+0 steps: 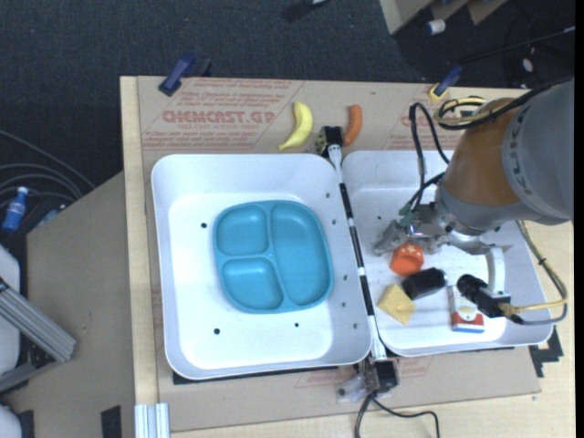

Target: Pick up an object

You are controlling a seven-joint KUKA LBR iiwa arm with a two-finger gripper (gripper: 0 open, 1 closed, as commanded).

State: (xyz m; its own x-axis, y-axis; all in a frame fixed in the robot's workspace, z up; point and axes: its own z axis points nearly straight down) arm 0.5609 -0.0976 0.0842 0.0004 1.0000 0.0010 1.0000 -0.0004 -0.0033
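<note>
The arm's grey bulk and orange band cover the far right part of the right bin [383, 190], and the gripper [407, 234] shows as a tangle of grey metal and cable under the wrist, so I cannot tell whether it is spread or pressed together, nor whether it holds anything. Just below it, close enough that touch cannot be ruled in or out, lies a small rounded orange-red object [407, 261] on the white floor of the right bin, near the bin's middle. Beside that, toward the near edge, sit a black block [424, 284] and a pale yellow wedge [397, 303], the two nearly touching. A small red, white and blue item [467, 321] lies near the bin's front rim, too small to make out. The left bin [182, 199] holds a blue divided plate [274, 254]. Beyond the bins, a banana [297, 126] and a carrot [352, 124] rest on the worktop [228, 108].
</note>
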